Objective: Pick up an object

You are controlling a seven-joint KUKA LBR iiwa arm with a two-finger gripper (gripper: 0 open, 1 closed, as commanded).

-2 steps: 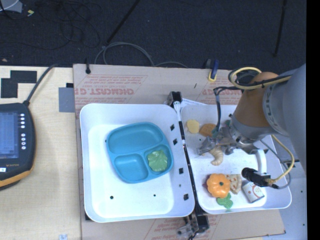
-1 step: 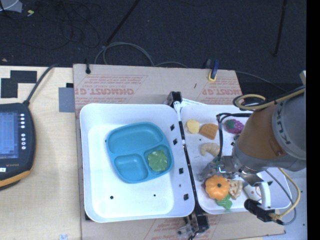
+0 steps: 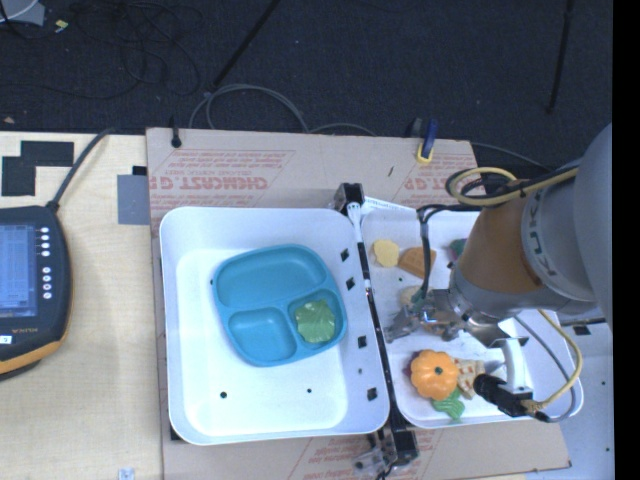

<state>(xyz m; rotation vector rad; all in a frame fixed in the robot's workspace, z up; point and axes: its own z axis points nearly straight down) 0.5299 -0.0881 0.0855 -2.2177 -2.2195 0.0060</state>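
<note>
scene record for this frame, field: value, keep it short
left bin: holds a blue divided plate
plate contents: green leafy piece in the small right compartment
right bin: small orange pumpkin near the front, yellow piece and orange piece near the back
arm: reaches in from the right, over the right bin
gripper: low over the middle of the right bin, between pumpkin and yellow piece
held object: none visible

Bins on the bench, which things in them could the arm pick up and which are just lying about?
For the job: pumpkin, yellow piece, orange piece, gripper.
Lying about: blue tray, green item, pendant.
</note>
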